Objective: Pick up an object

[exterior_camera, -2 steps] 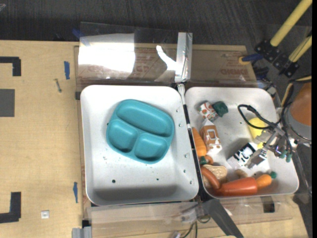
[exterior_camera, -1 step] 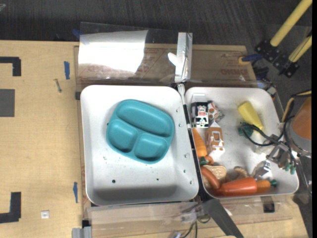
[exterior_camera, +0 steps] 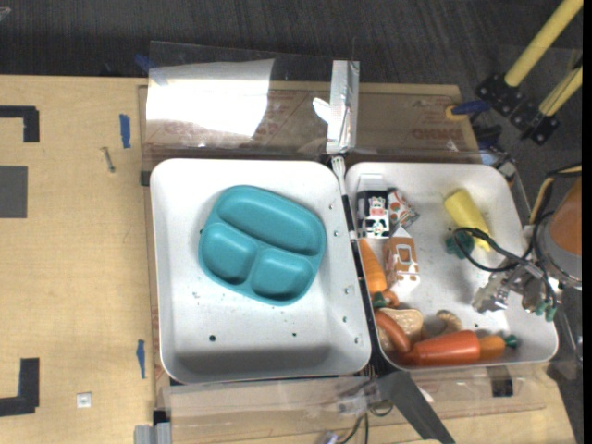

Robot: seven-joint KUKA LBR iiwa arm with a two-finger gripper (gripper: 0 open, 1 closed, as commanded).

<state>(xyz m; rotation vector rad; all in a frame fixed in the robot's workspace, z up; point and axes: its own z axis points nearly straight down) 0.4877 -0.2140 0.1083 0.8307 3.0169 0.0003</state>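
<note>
Left bin (exterior_camera: pixel 176 340): it held a blue plate (exterior_camera: pixel 262 243), upside down or flat I could not tell, near the bin's middle.
Right bin (exterior_camera: pixel 425 178): it held the toys.
Yellow toy (exterior_camera: pixel 465 213): it lay near the bin's back right corner.
Carrots: a small carrot (exterior_camera: pixel 372 265) lay along the left wall, and a big carrot (exterior_camera: pixel 453 346) lay along the front edge.
Small boxes (exterior_camera: pixel 387 231): they sat by the left wall, near the back.
Jaws (exterior_camera: pixel 509 292): they were low in the right bin, near its right wall. I could not tell if they were open or closed. Nothing showed between them.
Thing to pick: none was held yet, I think. The big carrot and the yellow toy were the nearest ones.
What could go wrong: the jaws sat over bare bin floor, so they might close on nothing. They were also near the wall and could bump it. The carrot is round and could roll away when touched.
</note>
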